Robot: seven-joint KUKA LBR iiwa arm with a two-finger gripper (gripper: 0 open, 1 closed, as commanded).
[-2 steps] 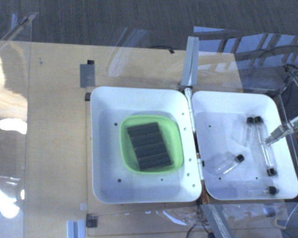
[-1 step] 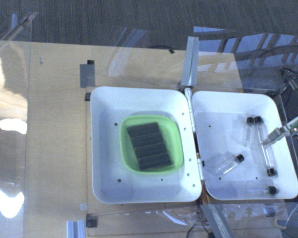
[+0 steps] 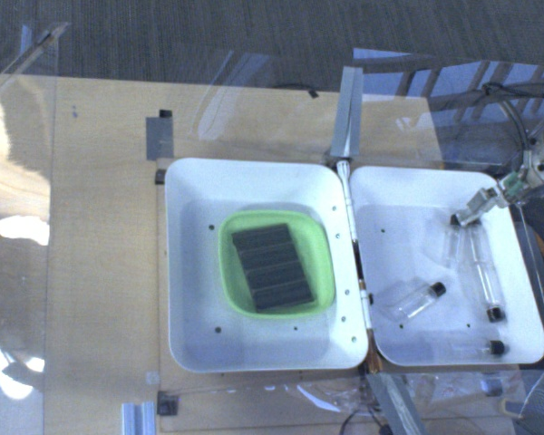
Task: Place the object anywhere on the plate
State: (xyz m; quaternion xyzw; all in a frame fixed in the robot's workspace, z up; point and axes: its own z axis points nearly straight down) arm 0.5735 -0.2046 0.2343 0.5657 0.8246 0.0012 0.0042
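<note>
A green plate (image 3: 228, 254) sits in the left bin (image 3: 186, 270), and a dark grey ribbed block (image 3: 272, 267) lies on it. In the right bin (image 3: 381, 207) lie three clear vials with black caps: one short (image 3: 417, 299) near the middle, one long (image 3: 482, 275) toward the right wall, and one (image 3: 476, 343) along the front wall. My gripper (image 3: 462, 215) reaches in from the upper right and hangs over the far right part of the right bin, just above the long vial's top end. I see nothing held in it.
A grey divider post (image 3: 347, 116) stands behind the seam between the bins. Cables and the arm's wrist (image 3: 530, 175) crowd the upper right corner. The wooden bench (image 3: 82, 243) stretches out to the left of the bins.
</note>
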